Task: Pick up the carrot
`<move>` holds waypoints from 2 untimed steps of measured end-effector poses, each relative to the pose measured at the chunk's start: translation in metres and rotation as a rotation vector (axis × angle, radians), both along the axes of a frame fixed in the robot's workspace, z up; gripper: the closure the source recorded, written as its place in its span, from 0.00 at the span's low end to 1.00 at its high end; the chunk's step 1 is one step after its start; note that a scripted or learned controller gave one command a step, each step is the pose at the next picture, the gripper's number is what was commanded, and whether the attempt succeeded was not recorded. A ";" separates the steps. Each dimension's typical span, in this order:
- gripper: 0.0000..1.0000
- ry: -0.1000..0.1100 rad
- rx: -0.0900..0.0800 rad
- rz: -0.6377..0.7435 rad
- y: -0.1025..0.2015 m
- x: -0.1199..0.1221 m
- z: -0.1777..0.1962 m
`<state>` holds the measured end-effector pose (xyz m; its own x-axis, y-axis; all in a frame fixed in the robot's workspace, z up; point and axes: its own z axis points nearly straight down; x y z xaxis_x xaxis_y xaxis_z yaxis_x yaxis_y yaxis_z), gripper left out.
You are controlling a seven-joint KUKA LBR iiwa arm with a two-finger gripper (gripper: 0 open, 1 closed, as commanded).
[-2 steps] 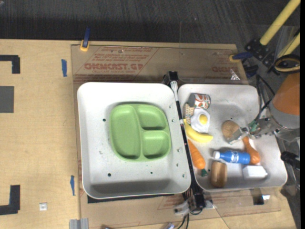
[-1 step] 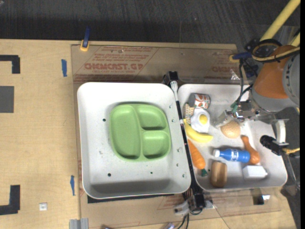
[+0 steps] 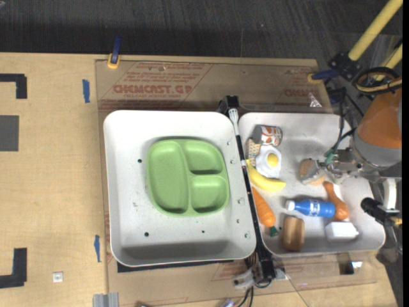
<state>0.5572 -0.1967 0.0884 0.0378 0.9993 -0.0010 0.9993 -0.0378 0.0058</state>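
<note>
The carrot (image 3: 263, 211) is orange with a green stub at its near end. It lies along the left wall of the right bin (image 3: 300, 125), just below a yellow banana (image 3: 266, 181). My gripper (image 3: 327, 165) hangs over the middle of the right bin, well to the right of the carrot and apart from it. It sits next to a small grey-brown object (image 3: 309, 169). The arm's orange band (image 3: 382, 123) is above the bin's right edge.
The right bin also holds a red-and-white can (image 3: 269, 135), a fried egg (image 3: 271, 160), a blue bottle (image 3: 312, 207), an orange sausage-like piece (image 3: 337, 201), a brown cylinder (image 3: 294, 233) and a white block (image 3: 340, 230). The left bin (image 3: 121, 171) holds a green divided plate (image 3: 187, 174).
</note>
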 end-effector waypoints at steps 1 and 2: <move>1.00 -0.008 -0.009 0.001 -0.002 0.002 0.012; 1.00 -0.009 -0.008 0.284 0.066 -0.047 0.002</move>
